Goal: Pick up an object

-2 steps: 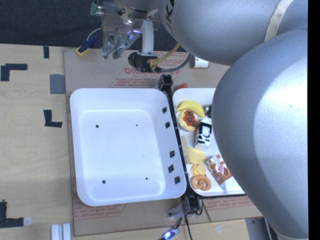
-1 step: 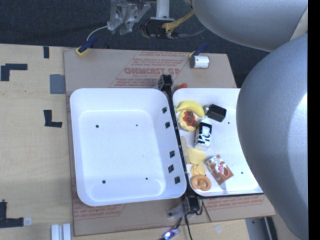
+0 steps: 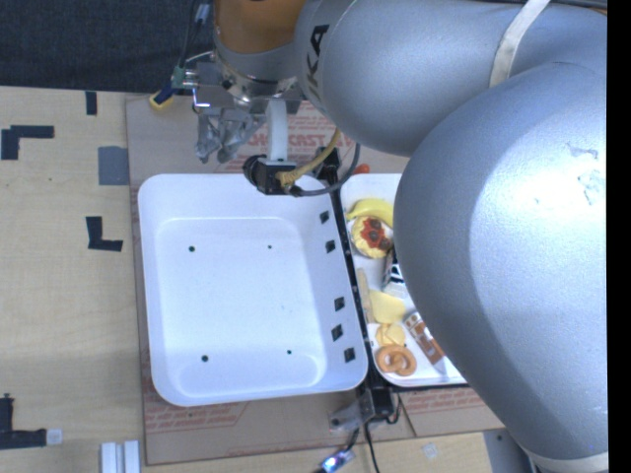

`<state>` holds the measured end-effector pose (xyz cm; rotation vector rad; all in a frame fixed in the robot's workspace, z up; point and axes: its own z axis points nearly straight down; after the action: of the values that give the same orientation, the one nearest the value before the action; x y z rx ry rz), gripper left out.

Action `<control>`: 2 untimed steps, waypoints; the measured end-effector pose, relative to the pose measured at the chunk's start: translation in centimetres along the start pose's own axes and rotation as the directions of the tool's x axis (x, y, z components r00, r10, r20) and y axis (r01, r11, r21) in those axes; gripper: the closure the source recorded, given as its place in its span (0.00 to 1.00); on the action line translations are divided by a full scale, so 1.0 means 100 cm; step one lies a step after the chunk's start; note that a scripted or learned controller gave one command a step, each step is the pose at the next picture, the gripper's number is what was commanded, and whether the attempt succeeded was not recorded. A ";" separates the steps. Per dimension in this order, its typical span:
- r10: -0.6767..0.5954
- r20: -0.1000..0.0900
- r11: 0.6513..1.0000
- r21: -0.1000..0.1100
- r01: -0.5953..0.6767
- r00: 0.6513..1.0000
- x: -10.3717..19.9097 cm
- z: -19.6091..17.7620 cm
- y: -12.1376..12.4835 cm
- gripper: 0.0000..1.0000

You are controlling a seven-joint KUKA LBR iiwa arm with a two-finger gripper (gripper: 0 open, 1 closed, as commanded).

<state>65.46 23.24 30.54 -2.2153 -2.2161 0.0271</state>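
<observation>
From above, the grey arm (image 3: pixel 463 116), bearing part of a black KUKA letter near its orange band (image 3: pixel 251 8), reached past the far edge of the left bin (image 3: pixel 163 294). Its gripper (image 3: pixel 222 141) hung over brown cardboard; its grasp couldn't be judged. Toy foods, among them a pretzel (image 3: pixel 399 361), lay in the right bin (image 3: pixel 434 374).

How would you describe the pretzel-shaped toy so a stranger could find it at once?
Start at the right-hand shallow white bin, partly covered by the grey arm. Follow its pile of toy food to the near end. There lies the light brown twisted pretzel, the only looped piece with holes, just below a pale yellow wedge.
</observation>
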 end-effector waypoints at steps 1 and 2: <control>-0.004 -0.010 1.000 -0.029 0.003 1.000 0.001 -0.122 0.012 1.00; -0.001 0.000 1.000 -0.001 0.001 1.000 0.000 0.033 0.011 1.00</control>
<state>66.54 23.26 27.21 -2.2149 -2.2170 0.0264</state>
